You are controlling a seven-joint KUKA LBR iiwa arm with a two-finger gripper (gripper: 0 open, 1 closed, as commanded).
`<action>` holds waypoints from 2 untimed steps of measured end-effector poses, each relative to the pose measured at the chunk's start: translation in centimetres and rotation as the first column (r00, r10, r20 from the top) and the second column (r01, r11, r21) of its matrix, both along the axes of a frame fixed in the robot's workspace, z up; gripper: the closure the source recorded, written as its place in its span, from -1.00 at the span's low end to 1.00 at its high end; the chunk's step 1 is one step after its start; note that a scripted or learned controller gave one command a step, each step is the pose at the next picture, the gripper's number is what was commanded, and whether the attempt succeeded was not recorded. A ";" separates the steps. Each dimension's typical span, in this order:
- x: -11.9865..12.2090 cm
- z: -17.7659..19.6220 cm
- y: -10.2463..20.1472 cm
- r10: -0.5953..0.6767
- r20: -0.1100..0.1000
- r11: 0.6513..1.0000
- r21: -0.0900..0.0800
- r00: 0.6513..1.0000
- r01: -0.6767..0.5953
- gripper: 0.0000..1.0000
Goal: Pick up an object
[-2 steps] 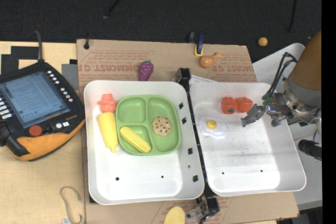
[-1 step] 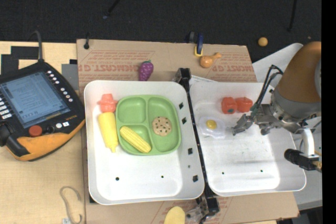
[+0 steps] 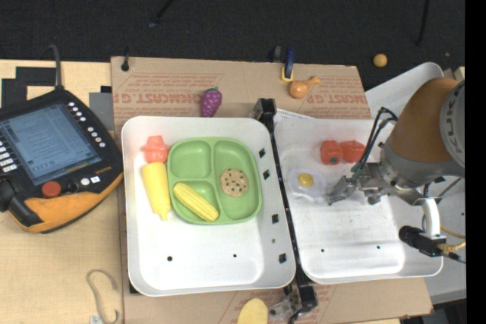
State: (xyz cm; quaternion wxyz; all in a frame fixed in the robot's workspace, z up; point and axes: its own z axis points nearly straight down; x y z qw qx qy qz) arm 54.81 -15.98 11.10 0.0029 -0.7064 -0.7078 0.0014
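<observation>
In the right bin [image 3: 357, 258] lie a red toy [image 3: 341, 152] near the far wall and a small yellow piece [image 3: 305, 180] left of the middle. My gripper [image 3: 354, 195] is low over the bin floor, just below the red toy and to the right of the yellow piece. Its fingers stand open, one fingertip [image 3: 332, 199] pointing left toward the yellow piece, and nothing sits between them. The grey arm with its orange band [image 3: 425, 125] comes in from the right.
The left bin [image 3: 197, 262] holds a green divided plate [image 3: 215, 180] with a corn cob [image 3: 196, 202] and a cookie [image 3: 234, 182], plus a yellow toy [image 3: 156, 188] and a pink toy [image 3: 154, 149]. Purple grapes [image 3: 210, 101] and an orange pear [image 3: 301, 87] lie behind the bins. A teach pendant [image 3: 53, 155] sits at left.
</observation>
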 end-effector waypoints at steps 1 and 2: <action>0.0 -2.5 0.3 -0.001 0.002 1.000 0.000 1.000 0.001 -1.00; 0.0 -1.4 0.1 -0.006 0.003 1.000 0.000 1.000 0.006 1.00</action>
